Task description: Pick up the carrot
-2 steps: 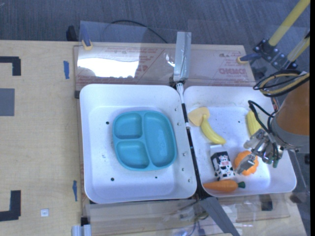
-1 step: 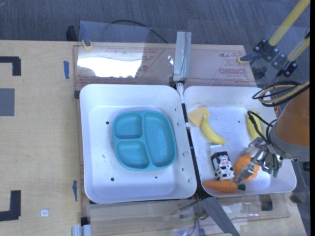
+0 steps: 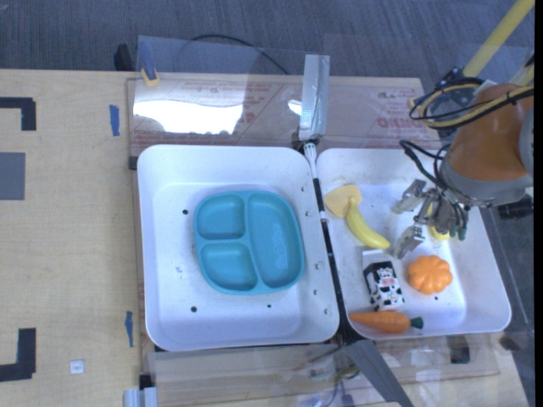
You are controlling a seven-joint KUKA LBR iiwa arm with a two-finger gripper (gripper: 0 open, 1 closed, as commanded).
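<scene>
The claw hangs over the right bin, its two fingers spread apart with nothing between them. One fingertip sits near the upper end, the other just beside the banana, which lies to the claw's left along with a pale yellow piece. The carrot rests well below the claw in the view, flat against the bin's near wall, orange body pointing left and green stub to the right. Between claw and carrot stand a small black-and-white carton and an orange pumpkin, the pumpkin just below and right of the claw.

The step in hand looks like the approach, with the grasp not yet begun. To do it well, the claw should probably travel toward the near wall high enough to pass over the carton and pumpkin, then turn so its fingers straddle the carrot across its narrow width, not along its length. The wall is the likely trouble: a finger coming down on that side may catch the rim, so descending slightly inward of the wall and closing around the thicker middle seems safest. The left bin with the blue tray plays no part.
</scene>
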